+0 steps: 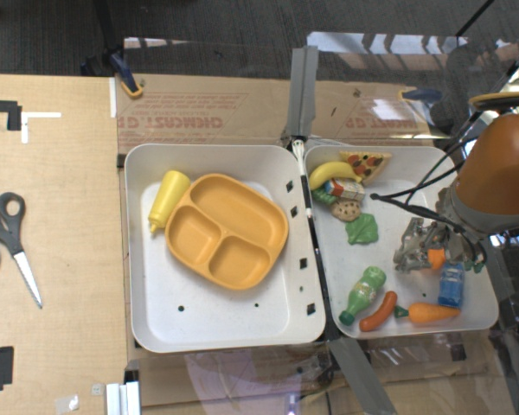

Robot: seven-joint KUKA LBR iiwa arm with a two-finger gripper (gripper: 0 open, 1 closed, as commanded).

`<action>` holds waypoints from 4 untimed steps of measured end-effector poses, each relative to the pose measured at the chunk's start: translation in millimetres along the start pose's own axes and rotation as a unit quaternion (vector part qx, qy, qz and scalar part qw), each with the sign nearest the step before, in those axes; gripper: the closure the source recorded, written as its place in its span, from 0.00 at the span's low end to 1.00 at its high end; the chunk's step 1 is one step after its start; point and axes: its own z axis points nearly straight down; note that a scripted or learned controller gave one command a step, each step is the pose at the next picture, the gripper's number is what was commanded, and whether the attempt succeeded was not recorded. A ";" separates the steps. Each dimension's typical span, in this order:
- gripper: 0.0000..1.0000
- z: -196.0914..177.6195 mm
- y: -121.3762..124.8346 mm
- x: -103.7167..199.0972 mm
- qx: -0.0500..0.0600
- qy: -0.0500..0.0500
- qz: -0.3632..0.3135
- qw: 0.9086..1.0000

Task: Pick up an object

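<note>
Several toys lie in the right bin (489,318), and the pincer (424,251) hangs low over that bin's right half, reaching in from the right. I cannot tell its state from here. Just beside it, toward the near right, stands a small blue bottle (451,285), and nearer the front rim lies a carrot (431,313), its long axis running left to right. The carrot sits a little in front of the pincer, so a short move toward the front rim would likely put the pincer above it.
</note>
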 end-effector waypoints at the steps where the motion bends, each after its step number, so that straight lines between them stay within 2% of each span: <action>1: 0.00 0.0 0.1 0.0 0.000 0.000 0.000 1.000; 2: 1.00 -9.7 0.2 -1.7 0.000 -0.002 -0.001 1.000; 3: 0.00 -9.7 0.4 -1.8 0.000 -0.002 -0.001 1.000; 4: 0.00 8.4 -21.2 -4.8 0.000 0.000 0.014 1.000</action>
